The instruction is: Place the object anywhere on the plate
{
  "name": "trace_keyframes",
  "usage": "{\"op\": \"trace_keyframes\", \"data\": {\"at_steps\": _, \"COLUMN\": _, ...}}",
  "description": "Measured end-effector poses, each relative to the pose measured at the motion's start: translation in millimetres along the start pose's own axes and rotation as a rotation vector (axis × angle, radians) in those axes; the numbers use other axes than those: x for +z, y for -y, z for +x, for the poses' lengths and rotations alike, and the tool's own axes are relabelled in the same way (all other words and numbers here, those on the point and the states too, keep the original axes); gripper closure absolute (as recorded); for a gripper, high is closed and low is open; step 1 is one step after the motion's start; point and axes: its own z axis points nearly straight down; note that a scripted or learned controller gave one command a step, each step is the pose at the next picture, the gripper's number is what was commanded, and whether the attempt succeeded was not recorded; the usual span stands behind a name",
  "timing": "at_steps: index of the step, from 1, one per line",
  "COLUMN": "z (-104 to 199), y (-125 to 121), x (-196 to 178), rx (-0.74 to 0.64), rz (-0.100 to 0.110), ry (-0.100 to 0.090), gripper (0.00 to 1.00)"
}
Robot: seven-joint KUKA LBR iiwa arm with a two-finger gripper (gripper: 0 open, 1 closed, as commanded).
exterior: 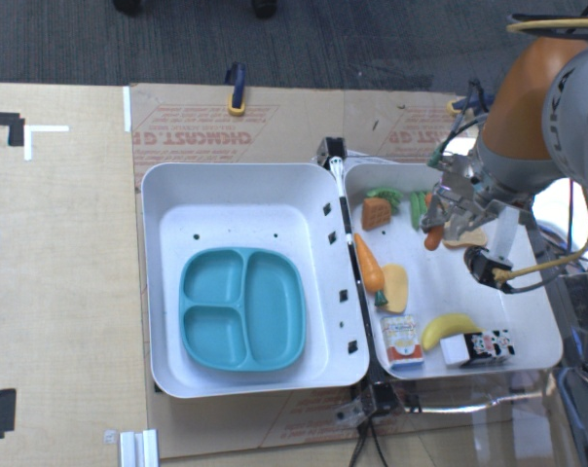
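The teal divided plate lies in the left white bin. My gripper hangs over the back of the right bin, far right of the plate. A small red-brown piece and a tan slice show right at its lower end; whether either is held is unclear. Other toy foods in the right bin are an orange carrot, a pale yellow piece, a banana and a brown item with green leaves.
A small carton and a black-and-white box sit along the right bin's front wall. A green piece lies near the gripper. The ridge between the bins separates gripper and plate. Cables trail right of the arm.
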Motion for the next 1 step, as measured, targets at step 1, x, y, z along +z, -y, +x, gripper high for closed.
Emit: {"op": "trace_keyframes", "data": {"at_steps": 1, "z": 26.7, "y": 48.1, "x": 6.7, "rx": 0.091, "rz": 0.002, "ry": -0.001, "gripper": 1.0}}
